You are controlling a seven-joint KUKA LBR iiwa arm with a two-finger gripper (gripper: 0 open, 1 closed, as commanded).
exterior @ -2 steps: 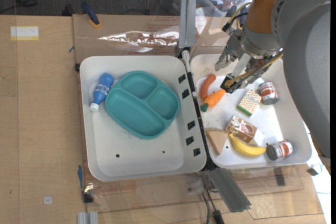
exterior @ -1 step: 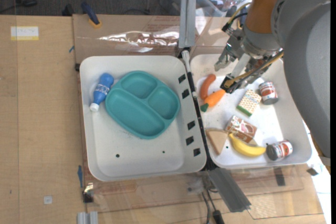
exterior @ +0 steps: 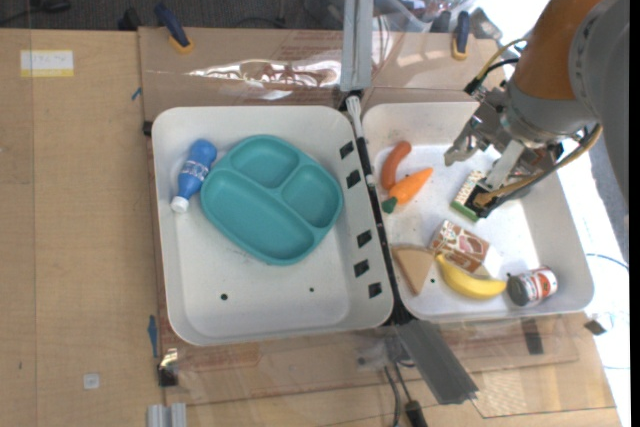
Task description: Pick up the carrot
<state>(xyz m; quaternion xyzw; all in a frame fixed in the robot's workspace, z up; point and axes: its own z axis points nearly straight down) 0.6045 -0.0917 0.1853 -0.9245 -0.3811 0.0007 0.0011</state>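
The carrot [exterior: 412, 186] is orange with a green stub end and lies in the right bin [exterior: 560, 215] near its left wall, tilted up to the right. My gripper [exterior: 474, 177] hangs over the middle of that bin, to the right of the carrot and apart from it. Its fingers stand open with nothing held between them. A small white and green box [exterior: 466, 199] lies just under the lower finger.
A red sausage [exterior: 396, 160] touches the carrot's upper left. Lower in the right bin lie a bread slice [exterior: 412, 267], a carton [exterior: 459, 243], a banana [exterior: 470, 281] and a can [exterior: 532, 287]. The left bin holds a teal divided plate [exterior: 272, 198] and a blue bottle [exterior: 193, 172].
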